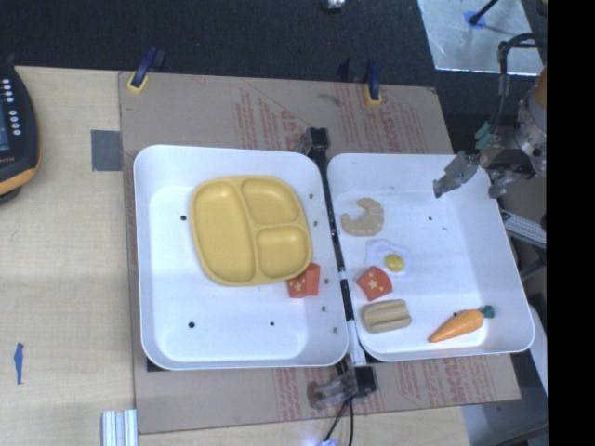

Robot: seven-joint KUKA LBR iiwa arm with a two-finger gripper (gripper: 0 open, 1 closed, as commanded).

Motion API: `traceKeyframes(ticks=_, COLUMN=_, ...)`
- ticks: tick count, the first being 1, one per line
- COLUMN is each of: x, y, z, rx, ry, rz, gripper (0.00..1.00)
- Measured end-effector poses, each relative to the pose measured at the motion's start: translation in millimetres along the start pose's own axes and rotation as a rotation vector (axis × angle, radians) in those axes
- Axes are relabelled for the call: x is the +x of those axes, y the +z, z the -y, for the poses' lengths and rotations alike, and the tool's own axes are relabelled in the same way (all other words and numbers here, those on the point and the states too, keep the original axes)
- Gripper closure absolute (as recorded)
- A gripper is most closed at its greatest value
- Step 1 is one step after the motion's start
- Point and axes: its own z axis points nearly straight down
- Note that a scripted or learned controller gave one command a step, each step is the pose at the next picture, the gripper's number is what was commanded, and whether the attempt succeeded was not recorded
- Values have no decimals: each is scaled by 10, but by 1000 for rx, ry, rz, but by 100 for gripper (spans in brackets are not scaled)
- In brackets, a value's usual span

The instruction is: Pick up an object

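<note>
Nearest the lower edge of the frame, in the right bin (507, 277), a toy carrot (456, 325) lies at the lower right, tip pointing left, its green top just beside the bin's rim. Left of it rests a tan hot-dog bun (386, 315), and just above that a red block with a star (374, 283). A fried egg (390, 259) with a yellow yolk sits just beside the red block, upper right of it. Higher up lies a beige croissant-shaped piece (363, 216).

In the left bin (163, 277), a second red star block (304, 282) touches the lower right edge of a yellow divided plate (249, 228), which fills the bin's upper middle.

At the upper right of the frame, the gripper (474, 170) hangs over the right bin's far right corner, well apart from every toy. Nothing is seen between its fingers; whether they are spread or closed I cannot tell.
</note>
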Motion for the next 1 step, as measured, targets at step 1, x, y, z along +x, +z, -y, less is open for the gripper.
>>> traceKeyframes(ticks=1, x=287, y=1094, z=-141, rx=9, ry=-4, rz=-2, gripper=0)
